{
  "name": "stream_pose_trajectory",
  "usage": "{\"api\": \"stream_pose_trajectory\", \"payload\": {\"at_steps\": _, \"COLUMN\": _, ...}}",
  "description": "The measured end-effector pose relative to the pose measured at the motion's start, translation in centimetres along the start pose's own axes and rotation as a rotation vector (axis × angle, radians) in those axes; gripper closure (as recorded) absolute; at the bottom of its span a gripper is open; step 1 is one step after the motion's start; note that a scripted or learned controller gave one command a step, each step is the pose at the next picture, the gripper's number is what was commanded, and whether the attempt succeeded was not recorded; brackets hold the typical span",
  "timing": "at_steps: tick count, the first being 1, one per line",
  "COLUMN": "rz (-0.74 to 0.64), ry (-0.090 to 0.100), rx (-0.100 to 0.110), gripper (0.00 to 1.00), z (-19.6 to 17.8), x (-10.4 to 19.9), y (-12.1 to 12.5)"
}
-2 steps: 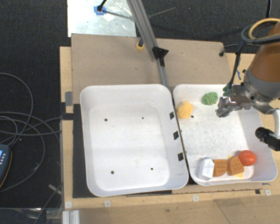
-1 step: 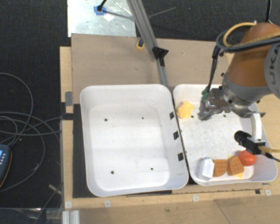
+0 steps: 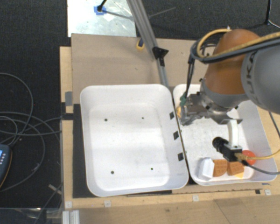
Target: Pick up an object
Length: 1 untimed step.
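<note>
The left bin, smooth white plastic with rounded corners, leaves broad open floor at frame centre. In the right bin, the gripper hangs low beside the dividing rim; whether its fingers are parted, I cannot tell. A white block and tan wedges crowd the lower right edge

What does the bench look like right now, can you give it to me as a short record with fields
arm: grey with orange band, reaching in from the right
gripper: low over the right bin's far left part
left bin: white, shallow
right bin: holds the objects
near corner of right bin: white object, brown blocks, orange-red piece
held object: cannot tell
</note>
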<state>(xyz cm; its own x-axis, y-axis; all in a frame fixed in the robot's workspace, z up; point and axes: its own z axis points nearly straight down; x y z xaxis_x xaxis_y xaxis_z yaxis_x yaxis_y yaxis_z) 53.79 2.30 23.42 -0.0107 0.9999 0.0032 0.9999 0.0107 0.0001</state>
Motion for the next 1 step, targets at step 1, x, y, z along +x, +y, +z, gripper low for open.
{"api": "stream_pose_trajectory", "payload": {"at_steps": 1, "rz": -0.001, "ry": 0.000, "rx": 0.001, "gripper": 1.00, "z": 1.13, "x": 5.47, "y": -0.22}}
